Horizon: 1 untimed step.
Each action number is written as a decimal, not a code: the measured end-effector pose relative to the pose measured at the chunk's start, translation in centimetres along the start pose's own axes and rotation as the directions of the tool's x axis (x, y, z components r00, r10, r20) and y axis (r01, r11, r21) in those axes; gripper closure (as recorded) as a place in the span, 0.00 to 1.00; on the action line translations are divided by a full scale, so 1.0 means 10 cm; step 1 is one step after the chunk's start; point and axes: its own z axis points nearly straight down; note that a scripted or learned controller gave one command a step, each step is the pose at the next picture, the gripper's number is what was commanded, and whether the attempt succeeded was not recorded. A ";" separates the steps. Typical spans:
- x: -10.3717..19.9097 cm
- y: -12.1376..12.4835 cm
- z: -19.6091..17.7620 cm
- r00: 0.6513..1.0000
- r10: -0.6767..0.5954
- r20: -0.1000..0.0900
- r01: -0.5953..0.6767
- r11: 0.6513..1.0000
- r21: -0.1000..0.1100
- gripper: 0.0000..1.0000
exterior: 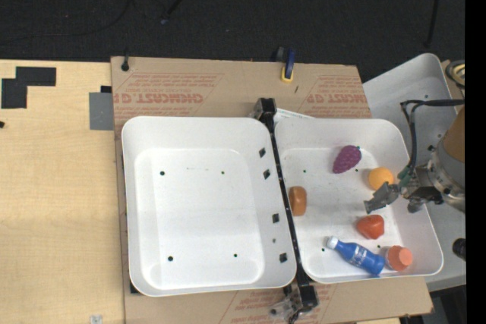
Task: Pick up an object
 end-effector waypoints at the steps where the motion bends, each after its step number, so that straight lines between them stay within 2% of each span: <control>1: -0.35 0.32 1.29 1.000 -0.001 0.002 0.001 1.000 -0.002 0.00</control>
